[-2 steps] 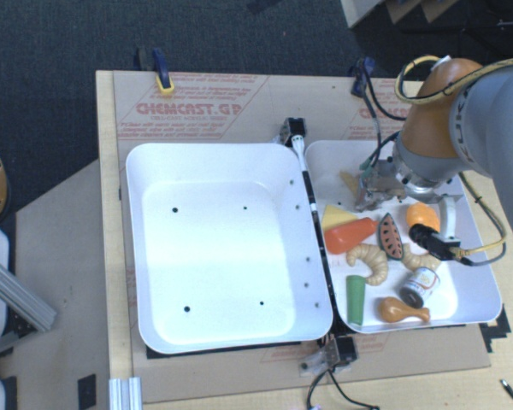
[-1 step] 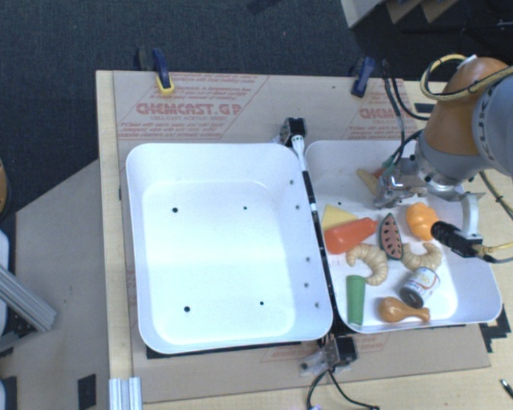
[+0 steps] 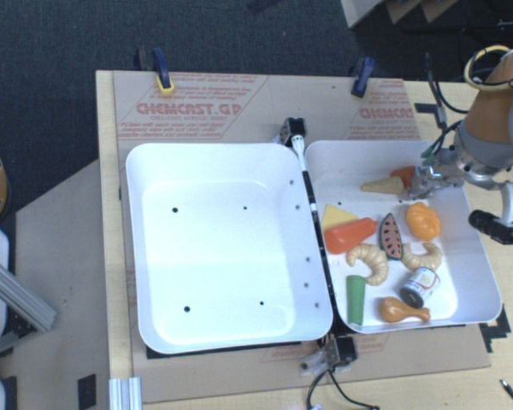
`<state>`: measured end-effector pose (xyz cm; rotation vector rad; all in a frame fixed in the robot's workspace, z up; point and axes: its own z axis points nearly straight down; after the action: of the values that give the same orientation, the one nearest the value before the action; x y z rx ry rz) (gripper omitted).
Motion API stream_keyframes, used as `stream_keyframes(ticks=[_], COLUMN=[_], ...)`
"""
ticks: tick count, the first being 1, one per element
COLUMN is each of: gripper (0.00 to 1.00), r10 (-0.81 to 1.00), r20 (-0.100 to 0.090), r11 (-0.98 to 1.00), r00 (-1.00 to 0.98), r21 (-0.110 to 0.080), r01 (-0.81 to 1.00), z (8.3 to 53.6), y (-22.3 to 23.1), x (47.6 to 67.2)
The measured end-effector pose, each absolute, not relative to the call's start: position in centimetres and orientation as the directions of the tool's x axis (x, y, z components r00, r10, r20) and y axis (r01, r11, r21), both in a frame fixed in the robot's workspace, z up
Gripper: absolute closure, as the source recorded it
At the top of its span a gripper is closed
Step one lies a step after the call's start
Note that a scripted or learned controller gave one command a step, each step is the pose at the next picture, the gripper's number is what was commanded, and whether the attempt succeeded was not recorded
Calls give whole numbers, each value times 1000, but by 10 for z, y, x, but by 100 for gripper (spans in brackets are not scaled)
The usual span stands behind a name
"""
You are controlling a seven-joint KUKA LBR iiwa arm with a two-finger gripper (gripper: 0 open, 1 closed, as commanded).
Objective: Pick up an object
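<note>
We see our gripper [image 3: 421,182] low in the right white bin [image 3: 483,267], by the small plastic ice-cream cone toy [image 3: 390,183] at the far side. It looks light, hard and slippery; grab its middle

Two blue clamps [image 3: 162,65] on brown board [image 3: 239,109].

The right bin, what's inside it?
The right bin holds toy food: an ice cream cone, orange fruit, watermelon slice, green piece and small can. The gripper hides the cone's top.
</note>
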<state>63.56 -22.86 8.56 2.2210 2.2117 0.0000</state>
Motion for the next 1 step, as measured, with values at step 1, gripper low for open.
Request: stream_keyframes(ticks=[1], gripper=[100], r10=[1000], r20=[-1], r11=[4], r00=[-4], r21=[-29], r01=[1000], z=[92], y=[-144], x=[659])
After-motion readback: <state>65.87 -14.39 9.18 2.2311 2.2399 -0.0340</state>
